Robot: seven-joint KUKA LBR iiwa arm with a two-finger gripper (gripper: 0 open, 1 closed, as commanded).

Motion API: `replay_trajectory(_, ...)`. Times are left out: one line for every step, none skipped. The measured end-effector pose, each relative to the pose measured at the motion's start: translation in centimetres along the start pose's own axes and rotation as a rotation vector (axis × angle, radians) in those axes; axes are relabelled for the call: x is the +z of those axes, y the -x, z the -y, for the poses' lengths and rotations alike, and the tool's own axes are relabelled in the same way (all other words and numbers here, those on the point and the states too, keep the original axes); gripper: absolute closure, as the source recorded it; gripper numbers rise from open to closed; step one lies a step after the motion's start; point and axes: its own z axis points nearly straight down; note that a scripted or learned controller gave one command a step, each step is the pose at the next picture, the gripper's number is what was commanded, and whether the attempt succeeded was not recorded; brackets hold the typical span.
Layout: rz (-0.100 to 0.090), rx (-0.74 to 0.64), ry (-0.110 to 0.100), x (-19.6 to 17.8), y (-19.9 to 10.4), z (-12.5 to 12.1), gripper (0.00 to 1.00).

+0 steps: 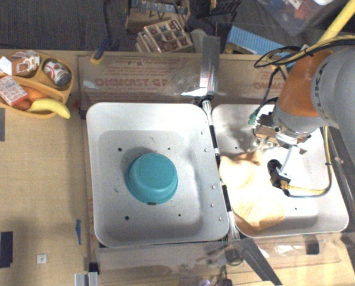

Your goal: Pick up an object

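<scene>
Arm [320,94] low in right bin [320,219] over tan cloth [252,189]; gripper [262,140] opening cannot be told | should pinch a raised fold; teal bowl [152,177] sits left

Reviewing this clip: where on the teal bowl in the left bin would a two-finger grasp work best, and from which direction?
The teal bowl appears to sit upside down, its rounded base facing up, near the middle of the left bin. The dome gives the fingers little to pinch, so the lower rim is probably the best hold: come straight down with the fingers spread across the bowl's full width. Open floor surrounds it on every side.
</scene>
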Motion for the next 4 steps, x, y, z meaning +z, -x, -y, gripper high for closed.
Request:
replay_trajectory(0.0,0.0,0.0,0.0,0.0,0.0,0.0)
replay_trajectory(0.001,-0.065,-0.013,-8.5,-6.6,1.4,0.0)
replay_trajectory(0.002,-0.097,-0.015,-6.0,0.6,-0.1,0.0)
replay_trajectory(0.001,-0.168,-0.008,1.3,1.4,-2.6,0.0)
